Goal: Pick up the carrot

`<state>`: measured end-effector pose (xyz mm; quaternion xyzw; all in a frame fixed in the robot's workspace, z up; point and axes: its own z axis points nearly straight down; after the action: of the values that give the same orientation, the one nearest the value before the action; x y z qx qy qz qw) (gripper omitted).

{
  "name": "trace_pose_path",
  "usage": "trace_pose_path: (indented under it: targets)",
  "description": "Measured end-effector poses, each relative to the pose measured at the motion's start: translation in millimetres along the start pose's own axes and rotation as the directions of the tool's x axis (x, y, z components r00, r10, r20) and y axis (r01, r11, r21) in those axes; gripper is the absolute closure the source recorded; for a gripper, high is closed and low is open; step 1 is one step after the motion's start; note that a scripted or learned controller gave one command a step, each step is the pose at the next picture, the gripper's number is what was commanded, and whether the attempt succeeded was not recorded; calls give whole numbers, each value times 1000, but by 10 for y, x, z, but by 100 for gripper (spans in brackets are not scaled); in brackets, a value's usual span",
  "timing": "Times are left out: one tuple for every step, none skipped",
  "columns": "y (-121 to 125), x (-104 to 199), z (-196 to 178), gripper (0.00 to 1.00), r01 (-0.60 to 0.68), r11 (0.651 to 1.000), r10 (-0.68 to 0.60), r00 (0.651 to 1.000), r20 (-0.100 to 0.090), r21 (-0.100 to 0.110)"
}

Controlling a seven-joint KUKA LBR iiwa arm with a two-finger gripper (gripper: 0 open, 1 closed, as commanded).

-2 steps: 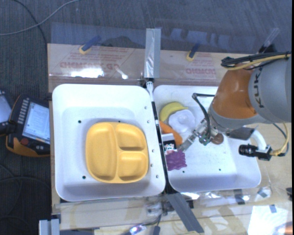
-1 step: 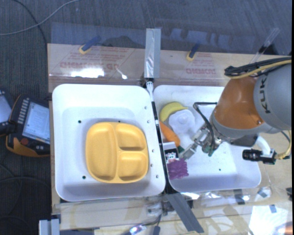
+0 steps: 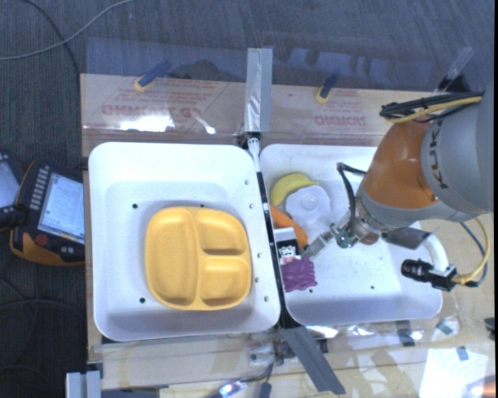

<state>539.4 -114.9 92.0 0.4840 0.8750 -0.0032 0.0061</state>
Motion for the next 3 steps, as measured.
trace_pose_path:
  targets:
    - [-20,-7,3,0,-73,997,73,997,-2,-7]
    - [58,-21,1,0,-173,985,173,985,2,0]
    - [238,-128,6,0,-241,971,241,971,1,-1]
